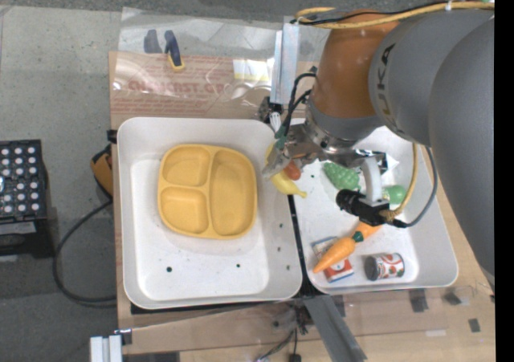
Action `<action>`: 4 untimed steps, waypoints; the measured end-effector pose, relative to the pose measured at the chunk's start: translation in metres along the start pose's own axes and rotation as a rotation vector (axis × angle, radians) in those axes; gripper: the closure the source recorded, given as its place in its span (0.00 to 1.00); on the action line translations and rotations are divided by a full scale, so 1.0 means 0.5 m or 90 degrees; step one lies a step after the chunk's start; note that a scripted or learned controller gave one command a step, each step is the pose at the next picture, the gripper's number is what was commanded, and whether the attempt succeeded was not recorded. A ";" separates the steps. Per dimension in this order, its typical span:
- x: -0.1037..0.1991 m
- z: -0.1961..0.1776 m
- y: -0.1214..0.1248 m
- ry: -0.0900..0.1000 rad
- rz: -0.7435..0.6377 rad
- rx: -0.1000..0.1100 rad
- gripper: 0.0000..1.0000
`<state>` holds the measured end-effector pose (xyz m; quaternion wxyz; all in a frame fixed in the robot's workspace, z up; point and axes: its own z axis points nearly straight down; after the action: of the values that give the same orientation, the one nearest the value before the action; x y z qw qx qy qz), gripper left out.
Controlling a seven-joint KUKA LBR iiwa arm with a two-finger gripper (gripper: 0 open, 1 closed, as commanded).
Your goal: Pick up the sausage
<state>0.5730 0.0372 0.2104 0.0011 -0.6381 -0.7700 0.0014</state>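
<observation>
My gripper (281, 158) hangs over the left edge of the right bin (434, 272), close to the wall shared with the left bin. A small reddish-brown piece, likely the sausage (294, 169), shows just below and to the right of the gripper tip, mostly hidden by the wrist. I cannot tell whether it touches the gripper. A yellow banana-like toy (287, 185) lies right under it on the bin's edge.
A yellow divided plate (208, 190) sits in the left bin (144, 272). The right bin also holds a green vegetable (342, 176), a carrot (342, 248), a small can (385, 266) and a red-and-white packet (338, 271). The arm's black cable loops above them.
</observation>
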 end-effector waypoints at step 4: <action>0.001 -0.298 0.188 -0.004 -0.544 -0.003 1.00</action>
<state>0.6656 0.0554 0.3592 -0.0023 -0.2616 -0.9652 0.0012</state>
